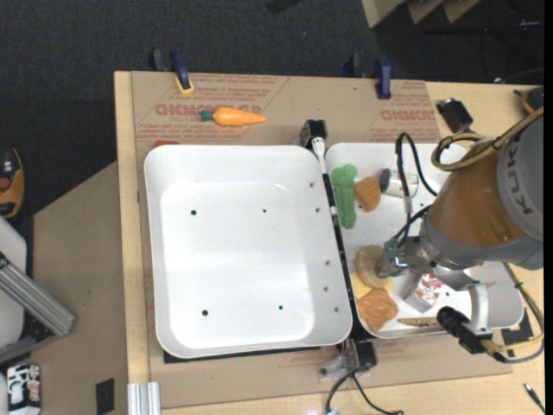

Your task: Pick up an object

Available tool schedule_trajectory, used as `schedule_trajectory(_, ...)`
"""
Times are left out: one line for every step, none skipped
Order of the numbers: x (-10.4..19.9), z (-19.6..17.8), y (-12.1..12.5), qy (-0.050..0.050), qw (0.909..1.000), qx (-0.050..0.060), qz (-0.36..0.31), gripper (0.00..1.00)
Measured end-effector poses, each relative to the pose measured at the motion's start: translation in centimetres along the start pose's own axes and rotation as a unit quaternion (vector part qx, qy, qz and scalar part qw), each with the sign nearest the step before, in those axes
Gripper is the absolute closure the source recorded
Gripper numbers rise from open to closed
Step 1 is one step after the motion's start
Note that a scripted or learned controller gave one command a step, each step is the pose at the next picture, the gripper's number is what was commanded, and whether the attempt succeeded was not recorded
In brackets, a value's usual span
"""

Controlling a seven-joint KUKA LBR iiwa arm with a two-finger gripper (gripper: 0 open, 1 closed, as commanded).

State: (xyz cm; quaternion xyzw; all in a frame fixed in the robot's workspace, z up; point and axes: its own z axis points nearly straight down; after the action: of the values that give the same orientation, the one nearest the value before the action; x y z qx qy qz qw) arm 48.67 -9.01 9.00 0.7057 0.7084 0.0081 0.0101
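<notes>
- Arm [484, 210] reaches in from the right, its grey body with the orange band lying over the right bin [363, 156]
- Gripper [399, 259] is low inside the right bin, near that bin's left half and toward its near end
- Whether the fingers are spread or pressed together cannot be told; the wrist and cabling hide them, and nothing can be seen held between them
- Green object [346, 194], long and upright in the view, lies along the left wall of the right bin at its far end
- Orange-brown object [367, 194] sits just beside the green one, on its right
- Pale tan round object [370, 266] lies by the bin's left wall, just left of the gripper
- Orange cracker-like object [377, 309] lies near the front left corner of the right bin, just below the tan one
- Small red and white object [425, 292] lies to the right of the cracker-like one, partly under the arm
- Left bin [242, 249] is a shallow white tray touching the right bin along its right edge
- Toy carrot [235, 118] lies on the cardboard-covered surface [285, 98], outside both bins, behind the left bin's far edge
- Two blue clamps [181, 72] grip the far edge of the surface
</notes>
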Motion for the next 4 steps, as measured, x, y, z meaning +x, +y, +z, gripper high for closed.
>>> schedule_trajectory(-0.5, -1.9, -0.7, 0.001, 0.9999, 0.011, 0.002, 1.00)
schedule_trajectory(4.2, -9.8, 8.7, 0.001, 1.0000, 0.005, -0.003, 1.00)
schedule_trajectory(15.5, -9.2, 12.5, 0.003, 0.9999, 0.010, -0.004, 1.00)
schedule_trajectory(22.1, -23.5, 15.2, 0.004, 1.0000, 0.003, -0.003, 1.00)
